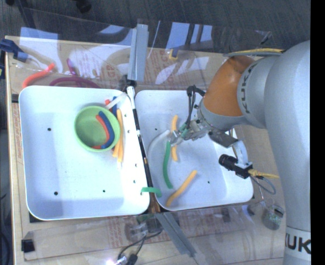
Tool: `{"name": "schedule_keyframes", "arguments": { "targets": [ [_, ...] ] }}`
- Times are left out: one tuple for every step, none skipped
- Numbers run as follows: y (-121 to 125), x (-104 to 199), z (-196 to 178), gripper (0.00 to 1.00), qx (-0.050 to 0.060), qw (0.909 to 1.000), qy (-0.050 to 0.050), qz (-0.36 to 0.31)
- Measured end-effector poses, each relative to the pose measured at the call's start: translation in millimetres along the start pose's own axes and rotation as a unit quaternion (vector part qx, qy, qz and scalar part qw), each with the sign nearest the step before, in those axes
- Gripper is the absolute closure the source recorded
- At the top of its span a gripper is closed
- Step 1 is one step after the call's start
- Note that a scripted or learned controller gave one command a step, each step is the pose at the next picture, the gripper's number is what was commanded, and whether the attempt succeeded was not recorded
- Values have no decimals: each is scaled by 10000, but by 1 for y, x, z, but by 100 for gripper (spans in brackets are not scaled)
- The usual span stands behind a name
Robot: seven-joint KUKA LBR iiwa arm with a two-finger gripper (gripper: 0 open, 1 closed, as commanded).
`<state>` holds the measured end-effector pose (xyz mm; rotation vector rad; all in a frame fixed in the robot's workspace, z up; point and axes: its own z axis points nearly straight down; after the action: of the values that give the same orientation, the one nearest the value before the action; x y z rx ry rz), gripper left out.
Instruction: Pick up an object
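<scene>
Grey arm (272, 87) with its orange band reaches from the right over the right bin (236, 189), its hand (179, 136) low among the objects there; whether the hand is open or closed cannot be told. Just under it lie a short orange stick (175, 122) and a second short orange piece (175, 153), beside a long curved green strip (165, 167). A longer orange stick (182, 186) lies nearer the bin's front edge. In the left bin (52, 186), a green bowl (90, 127) holds red and blue curved pieces, with orange sticks (119, 142) at its right side. Both bins sit on the surface (85, 57).
</scene>
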<state>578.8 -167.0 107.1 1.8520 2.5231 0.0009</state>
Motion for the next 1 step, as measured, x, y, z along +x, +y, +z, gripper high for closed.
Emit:
{"name": "schedule_keyframes", "arguments": {
  "targets": [
    [0, 0, 0, 0, 2, 10000, -3, -6]
  ]
}}
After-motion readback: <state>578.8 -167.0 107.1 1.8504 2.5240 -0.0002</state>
